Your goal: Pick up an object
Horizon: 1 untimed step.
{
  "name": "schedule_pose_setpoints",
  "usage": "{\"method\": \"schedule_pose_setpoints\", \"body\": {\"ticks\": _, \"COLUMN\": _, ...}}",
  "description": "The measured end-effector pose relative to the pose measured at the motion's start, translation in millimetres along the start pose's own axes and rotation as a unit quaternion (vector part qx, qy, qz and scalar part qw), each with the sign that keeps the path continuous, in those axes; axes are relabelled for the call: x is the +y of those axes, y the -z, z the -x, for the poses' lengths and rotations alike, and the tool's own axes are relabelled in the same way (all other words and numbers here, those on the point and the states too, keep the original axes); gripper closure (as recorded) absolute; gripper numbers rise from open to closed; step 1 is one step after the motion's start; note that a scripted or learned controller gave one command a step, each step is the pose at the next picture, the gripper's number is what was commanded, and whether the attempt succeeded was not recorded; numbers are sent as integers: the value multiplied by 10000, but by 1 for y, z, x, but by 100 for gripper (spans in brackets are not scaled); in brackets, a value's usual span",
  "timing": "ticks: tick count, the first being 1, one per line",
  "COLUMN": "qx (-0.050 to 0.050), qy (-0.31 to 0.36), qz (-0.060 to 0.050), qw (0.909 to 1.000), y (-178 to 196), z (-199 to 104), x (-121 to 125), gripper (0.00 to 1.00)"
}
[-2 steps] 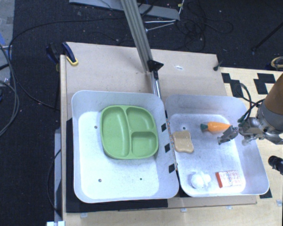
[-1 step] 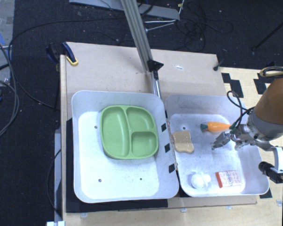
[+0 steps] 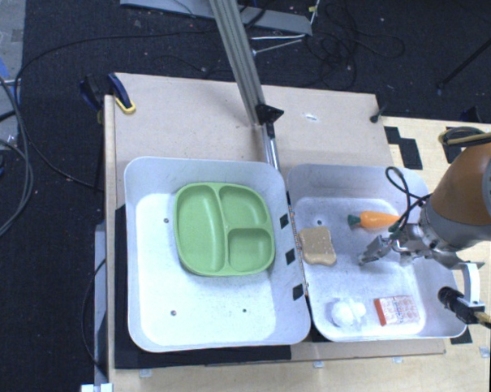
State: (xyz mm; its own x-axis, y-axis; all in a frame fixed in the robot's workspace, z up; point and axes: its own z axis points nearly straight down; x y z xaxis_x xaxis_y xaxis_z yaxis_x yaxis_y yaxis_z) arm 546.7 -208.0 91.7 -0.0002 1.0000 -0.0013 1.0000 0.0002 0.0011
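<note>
The right bin (image 3: 327, 182) holds an orange carrot (image 3: 373, 220) at its back right, a tan sponge-like block (image 3: 317, 245) at the left, a white ball (image 3: 346, 312) at the front and a red-and-white packet (image 3: 397, 310) at the front right. My gripper (image 3: 374, 254) hangs low over the middle of this bin, just below the carrot and to the right of the tan block. Nothing shows between its fingers. The grey arm with its orange band (image 3: 465, 188) comes in from the right.
The left bin (image 3: 147, 227) carries a green divided plate (image 3: 225, 228). A metal pole (image 3: 243, 61) slants from the top down to the bins' shared back edge. A black cable (image 3: 404, 190) loops beside the wrist.
</note>
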Motion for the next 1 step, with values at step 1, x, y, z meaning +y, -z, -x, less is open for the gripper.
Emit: {"method": "schedule_pose_setpoints", "body": {"ticks": 1, "qx": -10, "qy": 0, "qz": 26, "qw": 10000, "y": 13, "z": 1, "x": 2, "gripper": 100}}
